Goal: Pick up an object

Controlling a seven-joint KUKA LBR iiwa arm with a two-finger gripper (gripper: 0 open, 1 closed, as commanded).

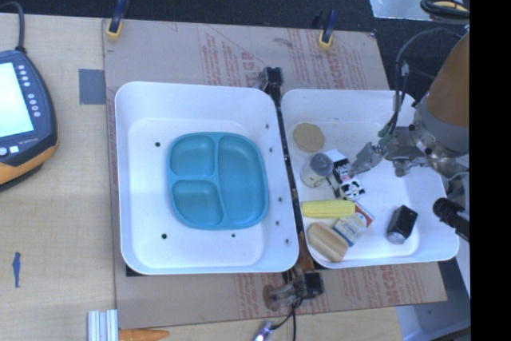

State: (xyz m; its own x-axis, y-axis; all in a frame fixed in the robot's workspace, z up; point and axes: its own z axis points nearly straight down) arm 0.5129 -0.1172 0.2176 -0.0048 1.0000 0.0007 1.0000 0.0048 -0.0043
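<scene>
Gripper (367,159) beside right bin's (375,103) clutter; jaw opening can't tell; risk: crowded black-and-white toy (348,188) and corn cob (327,208) get nudged, grasp slips.

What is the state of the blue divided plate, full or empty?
Empty. The blue plate in the left bin shows bare blue in all three compartments.

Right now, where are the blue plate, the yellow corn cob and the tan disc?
blue plate (243,180), camera view, its long compartment.
yellow corn cob (327,208), camera view, mid-length.
tan disc (308,136), camera view, its centre.
</scene>
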